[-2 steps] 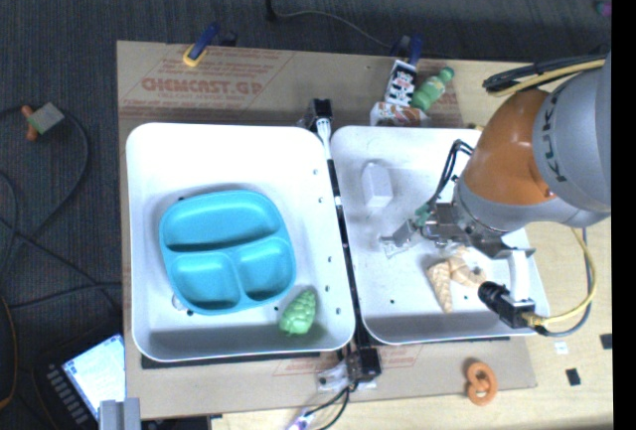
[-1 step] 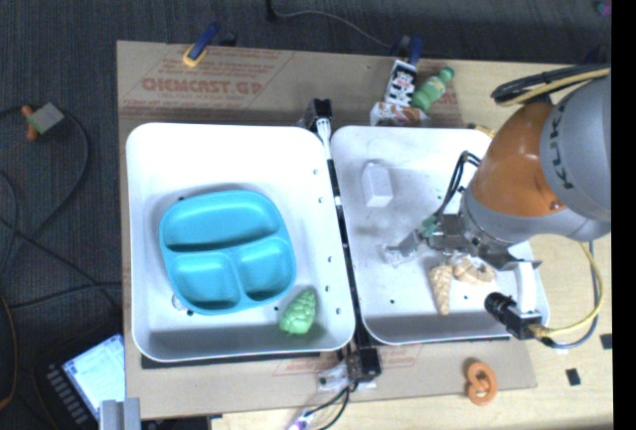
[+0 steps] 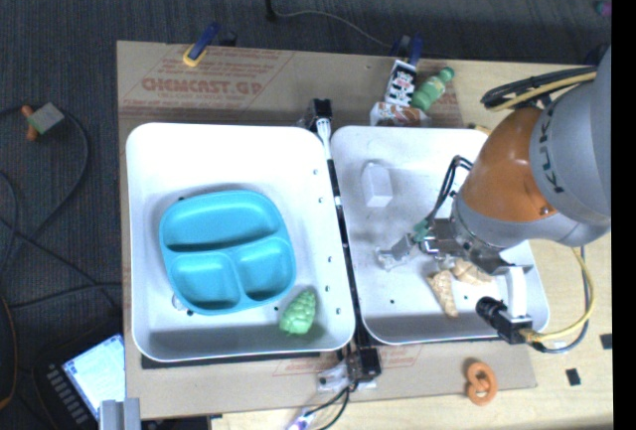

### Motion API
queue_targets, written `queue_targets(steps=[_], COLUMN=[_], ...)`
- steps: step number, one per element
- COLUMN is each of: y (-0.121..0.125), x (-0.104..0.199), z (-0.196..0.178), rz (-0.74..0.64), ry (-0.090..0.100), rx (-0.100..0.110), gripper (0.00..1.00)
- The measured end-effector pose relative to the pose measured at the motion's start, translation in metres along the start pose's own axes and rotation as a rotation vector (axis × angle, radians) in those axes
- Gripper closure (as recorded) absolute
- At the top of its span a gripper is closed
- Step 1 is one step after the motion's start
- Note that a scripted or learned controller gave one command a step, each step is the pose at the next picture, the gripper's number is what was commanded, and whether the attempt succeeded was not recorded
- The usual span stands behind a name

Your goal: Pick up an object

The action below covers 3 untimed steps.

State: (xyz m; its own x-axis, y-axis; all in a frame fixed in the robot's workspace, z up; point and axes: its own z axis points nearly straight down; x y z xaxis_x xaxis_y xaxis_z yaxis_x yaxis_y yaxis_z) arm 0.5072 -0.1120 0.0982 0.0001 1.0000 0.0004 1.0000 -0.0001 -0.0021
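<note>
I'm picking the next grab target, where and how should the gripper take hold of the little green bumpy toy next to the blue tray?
Probably grip the green toy across its narrower width, coming straight down from above. It lies close between the blue tray and the left bin's wall, so a sideways approach looks crowded.

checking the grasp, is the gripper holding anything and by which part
Cannot be told: the gripper is low in the right bin, its tip too blurred to show anything held.
</note>
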Motion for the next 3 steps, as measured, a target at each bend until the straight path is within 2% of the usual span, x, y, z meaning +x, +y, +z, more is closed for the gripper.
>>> queue_targets(steps=[1, 2, 3], y=[-0.024, -0.024, -0.023], x=[0.003, 0.012, 0.016], z=[-0.003, -0.013, -0.008], rz=[0.000, 0.000, 0.000], ry=[0.000, 0.000, -0.001], rx=[0.000, -0.002, -0.003], gripper=[0.00, 0.00, 0.00])
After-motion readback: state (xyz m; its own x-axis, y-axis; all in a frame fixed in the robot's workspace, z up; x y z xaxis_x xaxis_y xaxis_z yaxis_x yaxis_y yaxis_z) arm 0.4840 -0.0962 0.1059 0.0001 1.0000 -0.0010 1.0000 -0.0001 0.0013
